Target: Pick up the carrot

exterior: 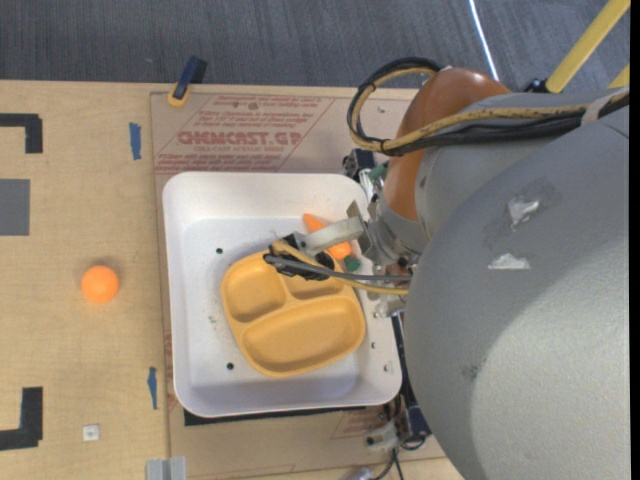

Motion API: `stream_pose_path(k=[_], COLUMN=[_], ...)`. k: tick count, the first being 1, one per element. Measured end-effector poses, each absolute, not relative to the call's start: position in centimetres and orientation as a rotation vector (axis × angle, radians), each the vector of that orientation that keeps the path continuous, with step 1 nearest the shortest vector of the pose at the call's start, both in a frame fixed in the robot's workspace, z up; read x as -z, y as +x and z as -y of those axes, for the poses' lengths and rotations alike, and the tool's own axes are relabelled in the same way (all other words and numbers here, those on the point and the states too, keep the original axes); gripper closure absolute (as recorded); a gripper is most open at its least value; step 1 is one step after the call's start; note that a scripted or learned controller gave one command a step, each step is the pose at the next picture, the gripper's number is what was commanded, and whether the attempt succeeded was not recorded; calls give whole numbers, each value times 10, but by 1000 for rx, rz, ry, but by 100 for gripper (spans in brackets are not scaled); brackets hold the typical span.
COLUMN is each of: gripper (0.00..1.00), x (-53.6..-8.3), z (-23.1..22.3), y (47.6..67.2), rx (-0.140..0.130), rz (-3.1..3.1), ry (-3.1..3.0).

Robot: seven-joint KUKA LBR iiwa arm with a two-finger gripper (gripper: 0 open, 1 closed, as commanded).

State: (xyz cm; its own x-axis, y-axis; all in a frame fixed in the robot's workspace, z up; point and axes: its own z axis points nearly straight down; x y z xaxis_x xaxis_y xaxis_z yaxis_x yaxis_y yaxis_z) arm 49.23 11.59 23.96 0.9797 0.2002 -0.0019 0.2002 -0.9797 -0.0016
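**Grey arm over the white bin**

Looming closest is my grey arm (530, 298). Going left to right: an orange ball (100, 284) on the bench, a yellow divided tray (290, 323) inside the white bin (190, 268), then my claw (300, 260) at the tray's upper rim; whether it is spread, I cannot tell. Just beside it lies the carrot (330, 238).

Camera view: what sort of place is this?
Likely a robot test bench in a lab: a white bin on a wooden bench marked with tape, a grey arm reaching in, grey carpet behind.
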Motion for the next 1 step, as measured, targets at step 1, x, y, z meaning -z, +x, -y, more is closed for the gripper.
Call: stream_pose_path(k=[1], gripper=[100], x=[-248], z=[-129], y=[479], rx=[0], rz=[334], ry=[-3123])
